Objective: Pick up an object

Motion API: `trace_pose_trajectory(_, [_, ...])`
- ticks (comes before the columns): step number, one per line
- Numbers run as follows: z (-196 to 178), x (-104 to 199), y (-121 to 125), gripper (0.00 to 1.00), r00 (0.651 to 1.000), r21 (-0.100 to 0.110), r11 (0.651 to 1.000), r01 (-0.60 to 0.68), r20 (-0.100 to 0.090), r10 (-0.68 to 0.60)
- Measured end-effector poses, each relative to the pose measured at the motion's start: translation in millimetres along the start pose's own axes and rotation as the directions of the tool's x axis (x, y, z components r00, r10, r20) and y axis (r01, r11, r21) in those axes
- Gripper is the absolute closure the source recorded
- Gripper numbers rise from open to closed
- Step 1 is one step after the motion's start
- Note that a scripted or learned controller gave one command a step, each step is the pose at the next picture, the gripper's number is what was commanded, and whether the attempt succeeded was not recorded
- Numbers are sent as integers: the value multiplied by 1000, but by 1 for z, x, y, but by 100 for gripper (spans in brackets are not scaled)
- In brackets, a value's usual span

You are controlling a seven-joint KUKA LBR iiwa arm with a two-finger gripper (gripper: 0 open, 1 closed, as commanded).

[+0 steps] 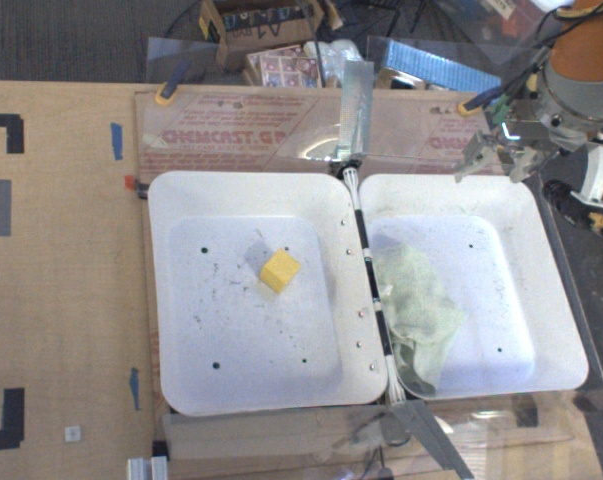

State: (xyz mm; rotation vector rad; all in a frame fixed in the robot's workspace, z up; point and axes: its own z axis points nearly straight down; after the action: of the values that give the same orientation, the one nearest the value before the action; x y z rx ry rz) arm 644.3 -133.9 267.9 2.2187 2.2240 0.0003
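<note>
Two white bins [181, 208] sit side by side on a wooden bench [61, 268]. Cluttered boxes [271, 38] lie behind them.

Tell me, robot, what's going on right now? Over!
Gripper up above right bin's far edge, nothing between its fingers. Yellow block sits in left bin. Pale cloth crumpled in right bin.

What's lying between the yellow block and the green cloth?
In the camera view, bare bin floor, then the two bins' adjoining rims, separate the block from the cloth.
</note>
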Motion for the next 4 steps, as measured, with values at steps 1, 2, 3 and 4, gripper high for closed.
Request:
trace_pose_trajectory(1, [52,-28,-38,0,966,0,966,259,0,-259])
trace_pose_trajectory(2, [177,8,-129,0,986,-12,985,169,4,-169])
trace_pose_trajectory(3, [83,69,-140,0,986,-2,986,165,1,-165])
trace_pose_trajectory(4, [-23,48,-164,0,853,-4,853,522,4,-522])
